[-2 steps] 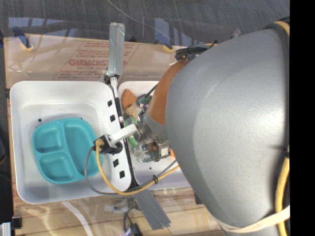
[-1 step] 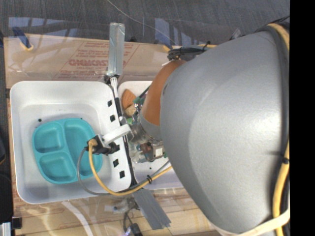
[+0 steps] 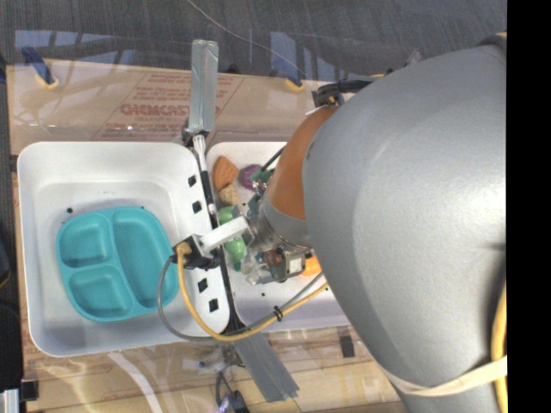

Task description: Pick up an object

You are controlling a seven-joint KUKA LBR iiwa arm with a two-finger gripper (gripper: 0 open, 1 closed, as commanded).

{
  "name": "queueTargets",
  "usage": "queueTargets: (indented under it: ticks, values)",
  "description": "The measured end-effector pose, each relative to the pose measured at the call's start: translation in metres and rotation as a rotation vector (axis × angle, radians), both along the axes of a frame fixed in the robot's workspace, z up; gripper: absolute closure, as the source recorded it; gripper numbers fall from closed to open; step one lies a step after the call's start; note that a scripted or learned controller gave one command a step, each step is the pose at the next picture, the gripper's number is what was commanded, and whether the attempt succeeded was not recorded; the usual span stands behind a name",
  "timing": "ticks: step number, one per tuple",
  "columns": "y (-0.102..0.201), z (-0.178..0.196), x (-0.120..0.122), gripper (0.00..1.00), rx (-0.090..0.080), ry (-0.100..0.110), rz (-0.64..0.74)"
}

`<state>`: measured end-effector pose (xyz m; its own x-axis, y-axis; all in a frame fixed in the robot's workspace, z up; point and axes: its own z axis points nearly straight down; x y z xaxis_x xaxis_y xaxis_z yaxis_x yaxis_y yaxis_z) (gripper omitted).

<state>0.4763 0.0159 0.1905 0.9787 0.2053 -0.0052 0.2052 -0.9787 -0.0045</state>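
The grey arm with its orange band (image 3: 288,179) reaches down into the right bin (image 3: 258,312) and covers most of it. The gripper (image 3: 250,261) hangs low near the bin's left wall, over a green object (image 3: 233,246). Beyond it lie a tan, bread-like object (image 3: 225,173), a purple object (image 3: 252,176) and a small yellowish piece (image 3: 229,195). An orange bit (image 3: 312,267) peeks out beside the wrist. Whether anything is between the fingers is hidden by the wrist.
The left bin (image 3: 34,196) holds a teal divided plate (image 3: 112,261). A black-marked divider (image 3: 207,231) separates the bins. Yellow and grey cables (image 3: 194,317) loop from the wrist over the divider. A grey bar (image 3: 203,84) stands behind the bins.
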Motion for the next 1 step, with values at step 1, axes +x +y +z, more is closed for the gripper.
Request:
queueTargets:
  ticks: [1]
  values:
    - [0.0174, -0.0005, -0.0010, 1.00, 0.002, 0.004, 0.050]
